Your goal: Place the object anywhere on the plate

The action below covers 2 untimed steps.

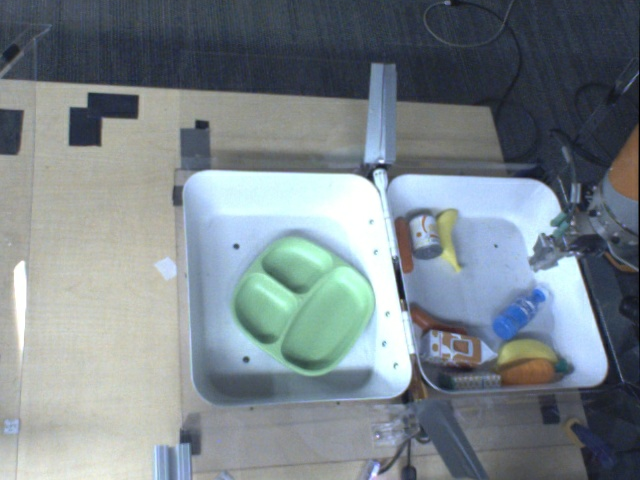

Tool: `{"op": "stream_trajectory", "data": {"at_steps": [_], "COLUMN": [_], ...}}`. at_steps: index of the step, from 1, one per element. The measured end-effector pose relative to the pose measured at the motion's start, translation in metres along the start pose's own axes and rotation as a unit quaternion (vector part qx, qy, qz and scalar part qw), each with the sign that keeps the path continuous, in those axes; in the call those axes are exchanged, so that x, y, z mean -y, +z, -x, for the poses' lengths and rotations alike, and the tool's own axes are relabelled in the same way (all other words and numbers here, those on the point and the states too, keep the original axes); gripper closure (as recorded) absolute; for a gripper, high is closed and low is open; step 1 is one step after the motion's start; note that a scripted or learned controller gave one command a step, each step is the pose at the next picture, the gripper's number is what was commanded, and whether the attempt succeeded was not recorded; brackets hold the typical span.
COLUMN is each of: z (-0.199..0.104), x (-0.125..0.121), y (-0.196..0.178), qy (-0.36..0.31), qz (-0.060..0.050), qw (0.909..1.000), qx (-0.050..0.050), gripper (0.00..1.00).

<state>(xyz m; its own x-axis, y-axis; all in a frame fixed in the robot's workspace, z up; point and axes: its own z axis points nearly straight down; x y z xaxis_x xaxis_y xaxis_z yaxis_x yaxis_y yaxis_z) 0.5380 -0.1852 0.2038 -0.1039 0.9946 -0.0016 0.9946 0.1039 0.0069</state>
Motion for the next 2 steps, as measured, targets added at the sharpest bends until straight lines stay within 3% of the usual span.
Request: {"op": "stream_trajectory", "data": {"at_steps": [1, 2], "z": [-0.023, -0.11], "x": [-0.059, -0.043], "y": [-0.047, -0.083], "qy": [-0.125, -0.185], "qz": [0.001, 0.0], "qw": [0.9922, 0.9827], "qx": [0.001, 0.0], "gripper": [1.0, 1.0]}}
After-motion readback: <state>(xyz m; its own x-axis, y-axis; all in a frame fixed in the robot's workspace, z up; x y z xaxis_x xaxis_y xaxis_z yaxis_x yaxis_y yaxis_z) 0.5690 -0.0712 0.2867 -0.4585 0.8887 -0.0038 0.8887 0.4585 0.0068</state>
